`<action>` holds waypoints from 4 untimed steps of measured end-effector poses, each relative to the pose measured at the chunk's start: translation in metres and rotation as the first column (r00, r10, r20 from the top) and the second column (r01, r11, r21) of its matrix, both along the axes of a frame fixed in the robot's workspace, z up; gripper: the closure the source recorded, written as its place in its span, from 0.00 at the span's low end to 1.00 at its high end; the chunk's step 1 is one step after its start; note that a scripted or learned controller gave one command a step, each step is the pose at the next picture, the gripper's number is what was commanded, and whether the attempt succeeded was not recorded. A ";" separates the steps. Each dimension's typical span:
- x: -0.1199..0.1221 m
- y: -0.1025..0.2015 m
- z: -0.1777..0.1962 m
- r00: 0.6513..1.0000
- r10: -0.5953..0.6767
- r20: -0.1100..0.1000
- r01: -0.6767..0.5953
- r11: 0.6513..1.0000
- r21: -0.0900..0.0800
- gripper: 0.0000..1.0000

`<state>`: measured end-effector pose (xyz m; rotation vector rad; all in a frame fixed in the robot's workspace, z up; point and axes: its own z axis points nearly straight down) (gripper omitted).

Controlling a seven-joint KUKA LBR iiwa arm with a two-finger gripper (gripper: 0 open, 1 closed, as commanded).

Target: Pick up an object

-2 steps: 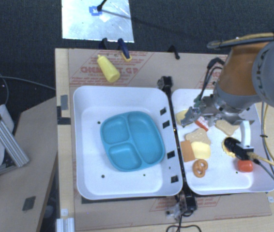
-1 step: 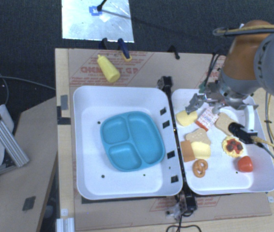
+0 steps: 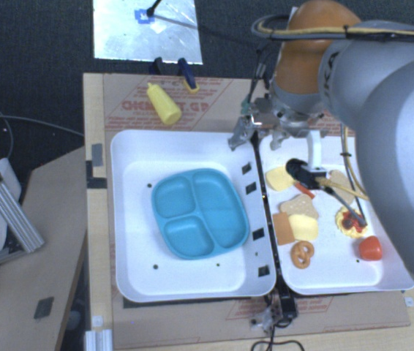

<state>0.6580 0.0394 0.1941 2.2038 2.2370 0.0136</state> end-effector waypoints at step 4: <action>-0.146 0.057 0.062 1.000 -0.013 -0.005 0.013 1.000 -0.004 1.00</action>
